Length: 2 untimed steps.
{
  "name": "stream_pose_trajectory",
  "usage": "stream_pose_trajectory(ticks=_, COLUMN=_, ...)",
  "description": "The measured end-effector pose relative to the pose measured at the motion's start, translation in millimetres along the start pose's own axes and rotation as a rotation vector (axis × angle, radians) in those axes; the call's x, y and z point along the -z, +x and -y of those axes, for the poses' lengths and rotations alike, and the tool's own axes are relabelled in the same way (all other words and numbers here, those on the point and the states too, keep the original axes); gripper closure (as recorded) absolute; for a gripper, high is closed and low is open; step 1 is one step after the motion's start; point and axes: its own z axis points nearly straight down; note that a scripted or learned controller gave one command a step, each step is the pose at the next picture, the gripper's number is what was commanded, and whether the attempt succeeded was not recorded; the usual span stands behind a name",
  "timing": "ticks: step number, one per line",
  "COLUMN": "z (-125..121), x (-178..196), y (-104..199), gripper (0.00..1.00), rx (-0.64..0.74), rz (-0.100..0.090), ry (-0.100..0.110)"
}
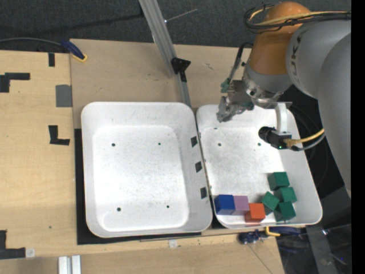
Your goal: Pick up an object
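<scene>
Blocks [259, 201] lay bunched in the near right corner of the right bin [239, 147], well apart from the gripper [227, 115] at its far edge; whether it was clenched, I cannot tell.

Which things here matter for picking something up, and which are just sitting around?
For the job: the gripper at the right bin's far edge; the blue block, purple block, orange block and green blocks at its near edge.

Just lying about: the left bin, the metal bar, the black tape marks.
</scene>
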Motion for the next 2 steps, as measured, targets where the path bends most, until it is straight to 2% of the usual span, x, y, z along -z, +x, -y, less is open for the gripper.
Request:
stream_pose_trajectory(ticks=1, z=16, x=-4, y=56, gripper=1.0, rx=0.001, rz=0.0, ry=0.0)
stream_pose_trajectory(ticks=2, z=20, x=13, y=113, gripper=1.0, rx=0.003, rz=0.0, ry=-0.003)
